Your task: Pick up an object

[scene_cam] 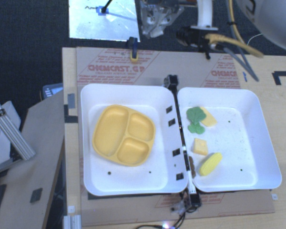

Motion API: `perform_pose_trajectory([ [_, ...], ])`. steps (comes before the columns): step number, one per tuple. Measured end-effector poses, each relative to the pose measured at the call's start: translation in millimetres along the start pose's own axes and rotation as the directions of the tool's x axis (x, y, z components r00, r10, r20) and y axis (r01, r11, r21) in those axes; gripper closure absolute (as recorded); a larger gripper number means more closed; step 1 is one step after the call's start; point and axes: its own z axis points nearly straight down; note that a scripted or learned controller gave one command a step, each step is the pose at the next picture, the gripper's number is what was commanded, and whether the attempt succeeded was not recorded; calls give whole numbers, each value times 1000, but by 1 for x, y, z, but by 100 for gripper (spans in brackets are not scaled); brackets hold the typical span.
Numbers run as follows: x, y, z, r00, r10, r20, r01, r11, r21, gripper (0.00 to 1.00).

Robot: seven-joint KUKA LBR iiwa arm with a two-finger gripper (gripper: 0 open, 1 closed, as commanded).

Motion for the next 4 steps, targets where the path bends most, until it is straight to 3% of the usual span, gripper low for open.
perform_pose_trajectory([
  [1,29,-58,-2,1000,7,3,-7,1000,0,100],
  [2,-24,-130,-4,1000,17,3,-17,1000,-2,100],
  [3,-87,-22,59,1000,22,8,-22,1000,-1,100],
  [4,-71,-93,-6,1000,10,2,-10,1000,-4,100],
])
